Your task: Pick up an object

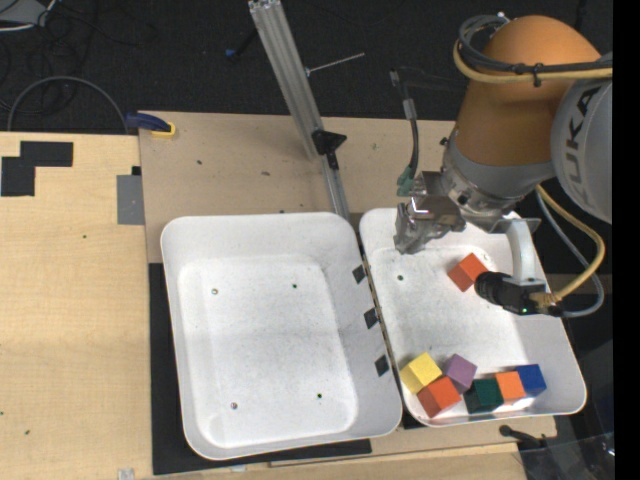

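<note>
Camera view: gripper [412, 236] hangs over the far left of the right bin [566, 353], can't tell its grip. 1 orange cube [466, 271] sits just right; 6 blocks [473, 383] clustered near edge.

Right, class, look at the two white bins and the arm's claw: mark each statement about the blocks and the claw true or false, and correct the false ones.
1. All the small coloured blocks lie in the right white bin. True.
2. The yellow block sits in the left white bin. False: it lies in the right bin, near the front edge.
3. The lone orange-red block lies apart from the cluster at the front. True.
4. The claw holds the purple block. False: that block lies in the front cluster, far from the claw.
5. The blue block lies beside an orange block. True.
</note>
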Motion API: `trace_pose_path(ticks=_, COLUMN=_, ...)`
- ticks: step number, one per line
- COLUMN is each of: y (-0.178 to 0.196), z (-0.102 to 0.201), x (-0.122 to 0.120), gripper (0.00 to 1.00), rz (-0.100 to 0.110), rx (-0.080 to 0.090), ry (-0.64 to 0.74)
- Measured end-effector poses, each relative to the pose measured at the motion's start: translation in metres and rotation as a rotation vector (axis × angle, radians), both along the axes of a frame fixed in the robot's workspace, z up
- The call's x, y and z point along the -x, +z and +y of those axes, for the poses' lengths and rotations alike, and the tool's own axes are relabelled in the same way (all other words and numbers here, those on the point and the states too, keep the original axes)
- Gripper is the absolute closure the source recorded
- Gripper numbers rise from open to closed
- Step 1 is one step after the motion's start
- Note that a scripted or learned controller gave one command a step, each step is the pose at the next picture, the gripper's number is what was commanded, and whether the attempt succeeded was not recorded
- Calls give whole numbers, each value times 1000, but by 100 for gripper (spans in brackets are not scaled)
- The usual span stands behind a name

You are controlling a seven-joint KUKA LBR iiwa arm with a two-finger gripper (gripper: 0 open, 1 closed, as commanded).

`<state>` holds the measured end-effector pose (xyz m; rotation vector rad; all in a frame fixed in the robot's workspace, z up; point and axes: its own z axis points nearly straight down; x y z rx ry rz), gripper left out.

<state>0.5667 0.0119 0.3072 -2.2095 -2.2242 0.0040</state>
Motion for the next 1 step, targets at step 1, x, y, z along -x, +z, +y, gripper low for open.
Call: trace_pose_path(ticks=1, y=1, z=-4, x=0, gripper=0, rz=-3, rx=3, ry=-7)
